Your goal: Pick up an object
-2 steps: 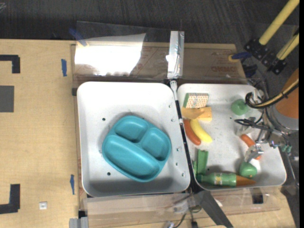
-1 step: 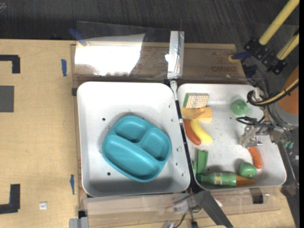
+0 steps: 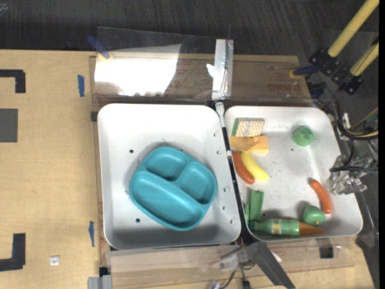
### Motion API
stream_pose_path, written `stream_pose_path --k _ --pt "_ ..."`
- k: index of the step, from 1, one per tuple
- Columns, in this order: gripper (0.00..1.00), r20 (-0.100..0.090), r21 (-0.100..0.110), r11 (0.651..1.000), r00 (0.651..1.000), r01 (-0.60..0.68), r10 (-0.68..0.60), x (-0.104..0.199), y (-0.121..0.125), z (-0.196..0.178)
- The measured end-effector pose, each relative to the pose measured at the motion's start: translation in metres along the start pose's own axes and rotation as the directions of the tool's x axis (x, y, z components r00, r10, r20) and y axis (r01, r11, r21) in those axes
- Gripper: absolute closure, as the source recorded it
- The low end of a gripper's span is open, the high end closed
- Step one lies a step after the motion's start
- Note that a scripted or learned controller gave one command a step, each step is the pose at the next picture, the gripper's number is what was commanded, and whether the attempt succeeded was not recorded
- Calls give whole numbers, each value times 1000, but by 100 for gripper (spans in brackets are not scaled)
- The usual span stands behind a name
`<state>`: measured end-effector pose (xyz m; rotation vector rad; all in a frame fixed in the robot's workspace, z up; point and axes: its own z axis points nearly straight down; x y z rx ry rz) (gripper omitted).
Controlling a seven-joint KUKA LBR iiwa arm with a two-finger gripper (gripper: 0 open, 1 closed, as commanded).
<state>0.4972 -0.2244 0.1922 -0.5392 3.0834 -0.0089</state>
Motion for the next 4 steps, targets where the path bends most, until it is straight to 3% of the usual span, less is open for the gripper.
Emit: stream_pose_path --k 1,2,3,4 --pt "100 -8 -9 989 989 -146 146 -91 4 87" --pt "100 2 -4 994 994 112 -112 -157 7 53" --pt "100 9 5 969 969 246 -246 -183 -6 -140" --pt "100 -1 -7 921 921 389 -389 -126 -7 -109"
